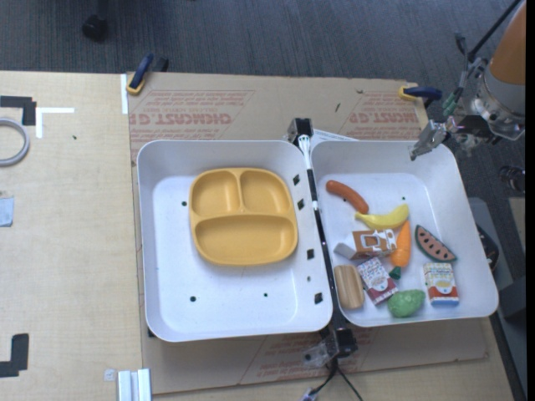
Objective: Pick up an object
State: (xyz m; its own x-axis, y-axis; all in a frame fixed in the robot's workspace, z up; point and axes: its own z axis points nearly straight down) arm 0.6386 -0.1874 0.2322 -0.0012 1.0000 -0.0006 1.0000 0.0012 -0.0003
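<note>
Above right bin (468, 192) far corner | claw (426, 143) (small, dark) | opening: cannot tell | touching nothing visible

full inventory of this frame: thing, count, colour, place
bins: 2, white, side by side on the bench
divided plate: 1, yellow, left bin
sausage: 1, red-orange, right bin, upper part
banana: 1, yellow, right bin, middle
carrot: 1, orange, below the banana
watermelon slice: 1, red with green rind, right bin, right side
small cartons: 3, printed, right bin, lower half
bread roll: 1, tan, right bin, lower left
green item: 1, green, right bin, bottom
clamps: 2, blue and yellow, cardboard's top edge
gripper: 1, dark, above the right bin's far corner
</note>
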